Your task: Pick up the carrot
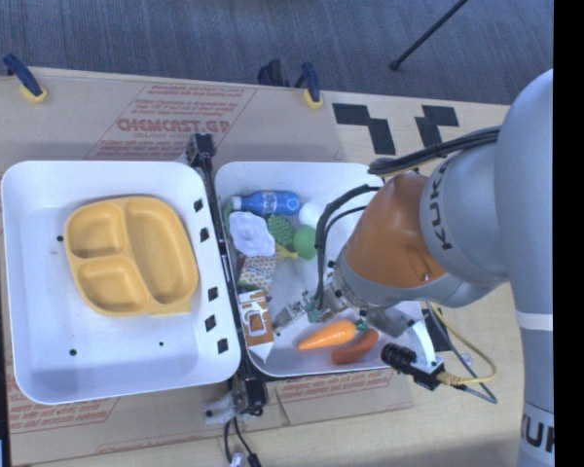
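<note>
The arm [467, 222], grey with an orange band, reaches over the right bin [273, 175] and covers much of its right half. The left bin [29, 261] sits touching the right bin's left wall and bears a yellow divided tray [128, 255]. Inside the right bin, a blue bottle [269, 202] lies near the far wall, with a crumpled white wrapper [252, 233] and a green toy [284, 232] just in front of it. The gripper [316, 307] is low in the right bin, toward its near wall; I cannot tell how its fingers stand. The carrot [328, 336] lies just beside the gripper, on its near side, touching a reddish-brown sausage [356, 347].
</note>
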